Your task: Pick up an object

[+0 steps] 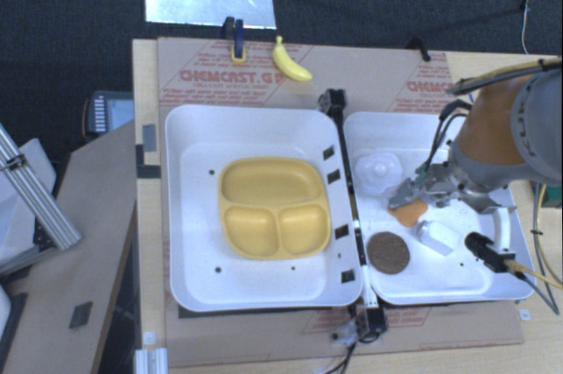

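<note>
- Arm (506,130), grey with orange band, reaches in from the right over the right bin (493,289).
- Left bin (189,205) sits well off to the claw's left, holding a yellow divided tray (268,207).
- Banana (290,62) lies on the board, far up-left of the claw, outside both bins.
- Brown disc (388,252) lies just below-left of the claw.
- Clear round lid-like item (378,171) sits just up-left of the claw, faint against the white.
- Claw (410,194) is low in the right bin; cannot tell its state, tips blur into the object.
- Orange piece (409,211) lies directly under the claw tips, touching or nearly so; likely target, long axis roughly left-right.
- Small white piece (434,237) lies just below-right of the claw.
- Judgement: grasp not confirmed; next move needs to close on the orange piece.
</note>
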Controlling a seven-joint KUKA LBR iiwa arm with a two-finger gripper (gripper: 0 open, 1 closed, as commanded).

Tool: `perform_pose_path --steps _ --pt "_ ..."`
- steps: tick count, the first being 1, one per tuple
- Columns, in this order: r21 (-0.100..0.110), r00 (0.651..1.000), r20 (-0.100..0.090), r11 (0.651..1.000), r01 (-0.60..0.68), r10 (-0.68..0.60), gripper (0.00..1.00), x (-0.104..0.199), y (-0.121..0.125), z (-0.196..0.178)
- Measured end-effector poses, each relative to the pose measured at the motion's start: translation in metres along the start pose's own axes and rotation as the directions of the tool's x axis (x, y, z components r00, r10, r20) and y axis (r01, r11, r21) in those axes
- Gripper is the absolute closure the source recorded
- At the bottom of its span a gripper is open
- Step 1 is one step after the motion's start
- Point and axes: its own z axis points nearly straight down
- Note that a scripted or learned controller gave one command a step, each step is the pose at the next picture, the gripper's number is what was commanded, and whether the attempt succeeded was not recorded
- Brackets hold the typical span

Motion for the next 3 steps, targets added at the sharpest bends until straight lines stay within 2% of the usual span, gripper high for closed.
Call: perform_pose_path --steps 1,3 --pt "-0.006 1.000 0.001 1.000 0.001 -0.001 1.00 0.000 0.002 -0.014" --pt "-0.006 1.000 0.002 1.000 0.005 -0.005 1.00 0.001 0.017 -0.126"
